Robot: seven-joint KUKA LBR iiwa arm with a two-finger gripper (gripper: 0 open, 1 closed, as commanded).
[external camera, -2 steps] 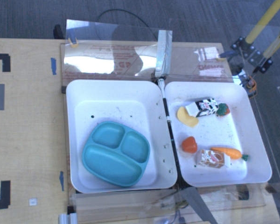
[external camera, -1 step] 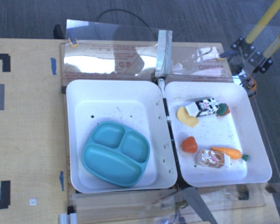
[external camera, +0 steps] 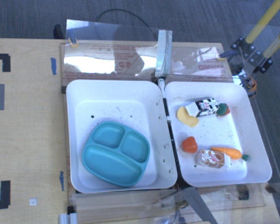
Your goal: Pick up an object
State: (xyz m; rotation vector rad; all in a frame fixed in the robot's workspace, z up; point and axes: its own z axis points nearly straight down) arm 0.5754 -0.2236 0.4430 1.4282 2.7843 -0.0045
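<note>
The right bin point(external camera: 256, 139) holds several small toy foods. A yellow banana piece point(external camera: 187, 116) lies at its upper left, touching a black-and-white cow-print milk carton point(external camera: 203, 108). A red strawberry point(external camera: 222, 109) with a green top sits just right of the carton. Lower down are a red-orange tomato-like piece point(external camera: 189, 144), an orange carrot point(external camera: 227, 152) and, against the carrot, a brown-and-white packet point(external camera: 211, 158). In the left bin point(external camera: 84, 97) a teal divided plate point(external camera: 115, 153) rests toward the front.
A clear plastic sheet point(external camera: 112, 55) and a grey upright strip point(external camera: 163, 52) stand behind the bins. Yellow rods with a black clamp point(external camera: 252, 52) hang at the top right corner. Wooden bench surface point(external camera: 25, 125) with black marks extends left.
</note>
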